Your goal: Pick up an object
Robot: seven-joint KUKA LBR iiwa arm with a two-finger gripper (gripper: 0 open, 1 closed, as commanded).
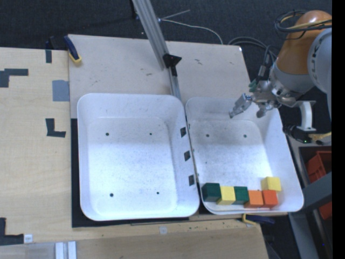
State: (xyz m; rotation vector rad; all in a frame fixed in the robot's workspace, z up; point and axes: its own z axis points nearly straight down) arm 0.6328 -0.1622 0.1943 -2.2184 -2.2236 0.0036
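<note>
Blocks sit in a row along the near edge of the right bin [280, 144]: a dark green block [211, 191], a yellow block [227, 194], a second green block [240, 194] and an orange block [255, 198] touch side by side, with a red-orange block [269, 198] at the row's right end. Another yellow block [271, 184] lies just behind that end, touching it. The left bin [86, 144] stands beside the right one on the counter [32, 144]. The arm [302, 53] reaches in from the right, and its hand [249, 106] hangs above the far right corner of the right bin, well apart from the blocks. Nothing shows between its fingers, though whether they are spread or closed cannot be told from this view. A metal pole [153, 28] slants across the far side of the counter.
</note>
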